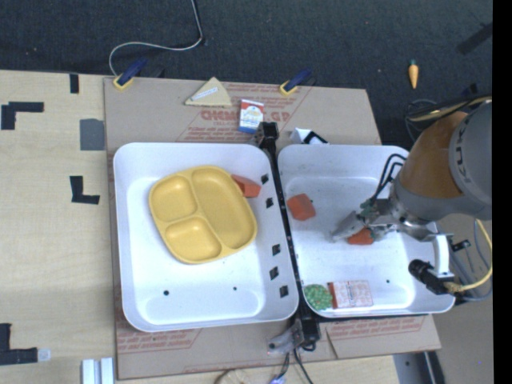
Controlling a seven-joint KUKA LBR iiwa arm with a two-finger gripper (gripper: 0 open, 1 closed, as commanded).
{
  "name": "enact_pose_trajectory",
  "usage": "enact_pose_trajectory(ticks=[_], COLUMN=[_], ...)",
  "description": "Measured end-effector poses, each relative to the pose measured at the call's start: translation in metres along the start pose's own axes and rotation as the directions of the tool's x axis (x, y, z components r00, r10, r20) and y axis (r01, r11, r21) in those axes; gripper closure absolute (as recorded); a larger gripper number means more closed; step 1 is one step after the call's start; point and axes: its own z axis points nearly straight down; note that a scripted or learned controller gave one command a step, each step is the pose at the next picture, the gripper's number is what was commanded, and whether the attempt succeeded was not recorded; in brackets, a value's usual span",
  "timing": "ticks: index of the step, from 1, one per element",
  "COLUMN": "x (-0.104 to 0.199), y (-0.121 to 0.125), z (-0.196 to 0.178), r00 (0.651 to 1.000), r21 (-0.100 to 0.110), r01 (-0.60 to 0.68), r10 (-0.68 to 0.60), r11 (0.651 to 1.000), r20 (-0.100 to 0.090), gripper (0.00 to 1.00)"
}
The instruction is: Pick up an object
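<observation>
On the tabletop (48,214), seen from above at a slant, 2 shallow white bins stand side by side on a sheet of brown cardboard (336,106). The left bin (136,294) carries a yellow plate (202,213) with 3 compartments, and a small orange-red piece (249,186) lies just beside the plate's upper right edge, near the wall between the bins.

The right bin (336,170) holds several things. An orange-red block (302,207) lies in its left part, close to the dividing wall. Near the front rim lie a green round object (318,296) and, touching it on the right, a flat packet with red print (350,294).

The grey arm (472,166) with its orange band reaches in from the right, and the pincer (358,229) is low inside the right bin, pointing left. A small orange object (361,237) sits right under the fingertips — it touches the pincer or nearly so, but I cannot tell how far the pincer is open, or whether the object is truly between the fingers.

Behind the bins, on the cardboard, lie a tan triangular wedge (210,93) and a small red-and-white carton (251,116) — both well apart from the pincer.
</observation>
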Motion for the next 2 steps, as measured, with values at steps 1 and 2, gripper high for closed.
enact_pose_trajectory(ticks=[1, 2], x=[-0.001, 0.082], y=[0.0, 0.037], z=[-0.01, -0.098], r00=[1.0, 1.0], r21=[-0.002, 0.003], r01=[0.0, 0.002], r10=[0.0, -0.002], r11=[1.0, 1.0], r20=[0.004, -0.002], gripper=[1.0, 1.0])
